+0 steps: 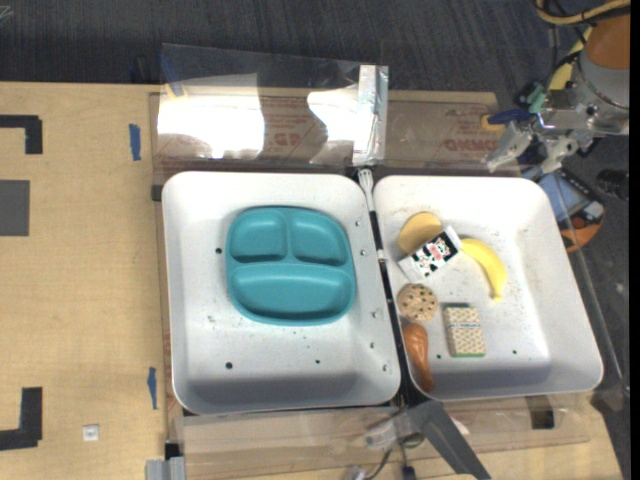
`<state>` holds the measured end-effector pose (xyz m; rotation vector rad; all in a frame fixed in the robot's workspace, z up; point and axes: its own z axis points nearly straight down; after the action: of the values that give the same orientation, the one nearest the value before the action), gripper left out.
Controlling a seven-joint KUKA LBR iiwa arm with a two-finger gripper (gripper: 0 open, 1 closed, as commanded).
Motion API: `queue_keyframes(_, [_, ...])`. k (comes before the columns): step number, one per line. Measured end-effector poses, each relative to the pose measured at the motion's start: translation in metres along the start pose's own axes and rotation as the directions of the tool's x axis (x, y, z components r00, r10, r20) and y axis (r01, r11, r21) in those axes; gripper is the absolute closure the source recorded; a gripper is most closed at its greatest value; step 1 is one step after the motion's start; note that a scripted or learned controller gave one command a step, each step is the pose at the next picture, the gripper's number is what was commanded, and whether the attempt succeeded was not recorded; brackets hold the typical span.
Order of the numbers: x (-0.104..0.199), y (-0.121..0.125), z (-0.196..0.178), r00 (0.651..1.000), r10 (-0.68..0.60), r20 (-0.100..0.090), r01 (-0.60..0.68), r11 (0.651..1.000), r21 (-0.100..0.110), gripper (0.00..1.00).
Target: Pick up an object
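Partly cut off at the upper right edge, the gripper (535, 133) hangs outside the right bin (535, 268); how it is set I cannot tell. Inside lie a banana (484, 265), cookie (417, 301), cracker (464, 330) and a half-hidden card (434, 255).

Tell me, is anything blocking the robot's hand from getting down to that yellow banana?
Nothing visible does. The end effector sits above the far right corner of the right white bin, and the curved yellow banana lies uncovered below it. The black-and-white patterned card lies just left of the banana, not over it.
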<state>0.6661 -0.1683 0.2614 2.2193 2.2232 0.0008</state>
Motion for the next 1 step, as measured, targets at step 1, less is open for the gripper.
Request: queue_keyframes(1, [0.0147, -0.0479, 0.1395, 0.989, -0.149, 0.008, 0.149, 0.989, -0.02, 0.0])
